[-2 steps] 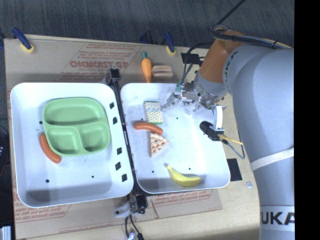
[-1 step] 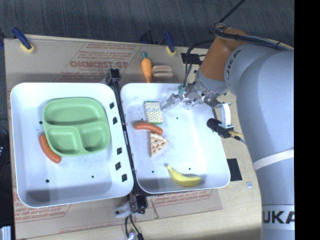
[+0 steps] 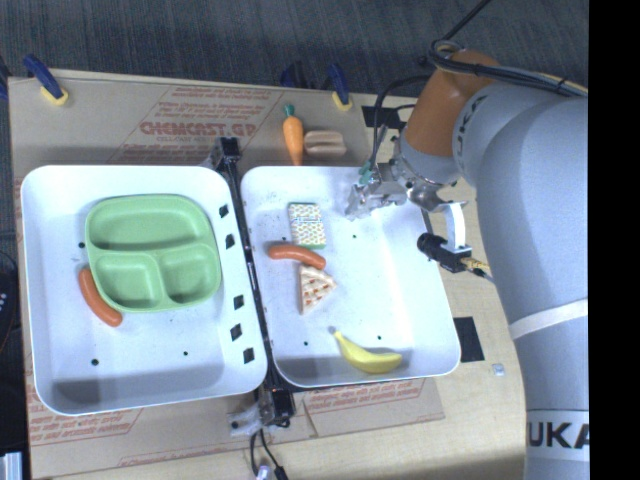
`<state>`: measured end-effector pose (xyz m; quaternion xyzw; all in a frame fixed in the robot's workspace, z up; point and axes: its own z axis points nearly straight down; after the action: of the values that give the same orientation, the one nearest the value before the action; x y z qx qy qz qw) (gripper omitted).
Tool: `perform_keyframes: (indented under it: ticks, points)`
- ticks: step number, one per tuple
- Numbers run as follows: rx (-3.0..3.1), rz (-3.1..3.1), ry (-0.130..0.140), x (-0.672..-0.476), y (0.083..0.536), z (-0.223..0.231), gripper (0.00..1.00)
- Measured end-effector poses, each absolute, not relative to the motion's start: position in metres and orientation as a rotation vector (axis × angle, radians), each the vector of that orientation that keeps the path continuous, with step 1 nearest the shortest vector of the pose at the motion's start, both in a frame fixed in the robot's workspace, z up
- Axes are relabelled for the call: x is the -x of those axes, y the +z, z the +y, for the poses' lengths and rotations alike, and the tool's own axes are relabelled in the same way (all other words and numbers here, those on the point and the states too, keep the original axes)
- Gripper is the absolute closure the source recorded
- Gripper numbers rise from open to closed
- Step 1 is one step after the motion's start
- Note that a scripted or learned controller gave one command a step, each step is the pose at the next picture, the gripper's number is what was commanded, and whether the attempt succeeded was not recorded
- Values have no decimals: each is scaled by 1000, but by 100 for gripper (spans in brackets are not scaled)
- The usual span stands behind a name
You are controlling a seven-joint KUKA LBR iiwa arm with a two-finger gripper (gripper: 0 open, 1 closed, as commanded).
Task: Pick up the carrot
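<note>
1. From my station I saw the carrot (image 3: 292, 136) lying outside both bins, on the cardboard just above the right bin's (image 3: 425, 298) upper left corner, near the top centre of the frame, green top pointing up.
2. A small hot-dog bun (image 3: 324, 144) sat just to its right on the same cardboard.
3. The gripper (image 3: 366, 194) hung over the upper part of the right bin, right of the carrot and apart from it — I could not tell how its tips stood, and I saw nothing held in it.
4. The grey arm (image 3: 520, 178) with its orange band (image 3: 440, 108) filled the right side of the frame.
5. In the right bin lay a checkered cracker (image 3: 307, 223), a sausage (image 3: 296, 255) just below it, a pizza slice (image 3: 315, 290) under that, and a banana (image 3: 367, 353) near the lower edge.
6. The left bin (image 3: 50, 338) held a green divided tray (image 3: 153, 251) — a second sausage (image 3: 99, 297) lay against the tray's lower left side.
</note>
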<state>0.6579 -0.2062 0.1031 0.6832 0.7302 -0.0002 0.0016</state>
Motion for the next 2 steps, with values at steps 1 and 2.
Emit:
perform_keyframes:
  ticks: [1,2]
  points:
    - [-1641,2681,-3,-641,140,-205,100]
    - [-1185,2913,-1,-565,130,-211,100]
